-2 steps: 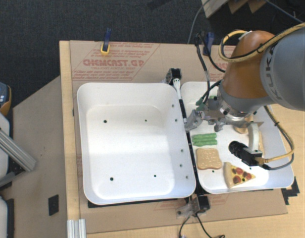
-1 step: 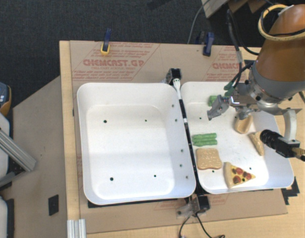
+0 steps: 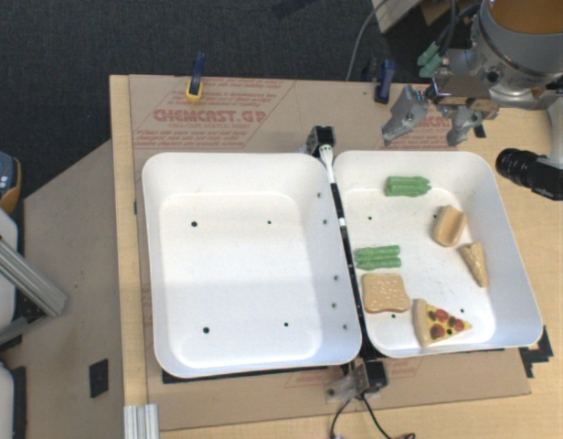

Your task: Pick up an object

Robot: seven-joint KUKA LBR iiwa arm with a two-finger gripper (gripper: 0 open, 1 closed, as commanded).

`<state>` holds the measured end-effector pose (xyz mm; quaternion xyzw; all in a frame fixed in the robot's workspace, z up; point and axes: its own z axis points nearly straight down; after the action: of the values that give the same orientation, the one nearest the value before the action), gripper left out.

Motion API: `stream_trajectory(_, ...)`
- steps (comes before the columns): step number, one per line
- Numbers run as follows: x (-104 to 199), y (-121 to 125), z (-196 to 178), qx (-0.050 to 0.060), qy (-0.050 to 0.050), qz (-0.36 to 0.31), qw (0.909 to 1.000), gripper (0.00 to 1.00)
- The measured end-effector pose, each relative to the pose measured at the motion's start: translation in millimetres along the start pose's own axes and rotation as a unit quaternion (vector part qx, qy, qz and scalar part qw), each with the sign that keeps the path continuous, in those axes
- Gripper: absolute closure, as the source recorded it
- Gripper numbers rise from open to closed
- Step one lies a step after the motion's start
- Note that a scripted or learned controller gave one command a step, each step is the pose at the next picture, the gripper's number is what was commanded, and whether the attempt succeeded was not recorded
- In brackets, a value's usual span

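Cardboard, tan and flat, covers the table (image 3: pixel 217 117) and carries faded red lettering that seems to read "CHEMCAST", the rest too faint to make out. Two shallow white plastic bins with rounded corners sit on it, touching side by side: the left bin (image 3: pixel 163 245) and the right bin (image 3: pixel 510 263). The grey arm (image 3: pixel 524 26) is cut off by the frame's top right. Its gripper (image 3: pixel 437 128) hangs above the right bin's far rim, jaws spread, nothing between them. Toy foods lie in the right bin: a toast slice (image 3: pixel 385 293), a pizza wedge (image 3: pixel 436 323), two ridged green pieces (image 3: pixel 408 187) (image 3: pixel 377 257), a bread roll (image 3: pixel 448 226) and a tan wedge (image 3: pixel 475 263).
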<state>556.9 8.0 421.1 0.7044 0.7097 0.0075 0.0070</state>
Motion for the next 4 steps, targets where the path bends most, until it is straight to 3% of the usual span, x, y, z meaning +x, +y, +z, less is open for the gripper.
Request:
stream_trajectory(1, 35, -44, 237, 0.020, 0.000, 0.003, 0.9998, 0.00)
stream_trajectory(2, 33, -38, 218, 0.009, 0.000, 0.004, 0.9999, 1.00)
stream_trajectory(3, 33, -37, 208, 0.008, -0.001, 0.005, 1.0000, 1.00)
stream_trajectory(4, 122, 6, 173, 0.006, 0.001, -0.001, 1.0000, 1.00)
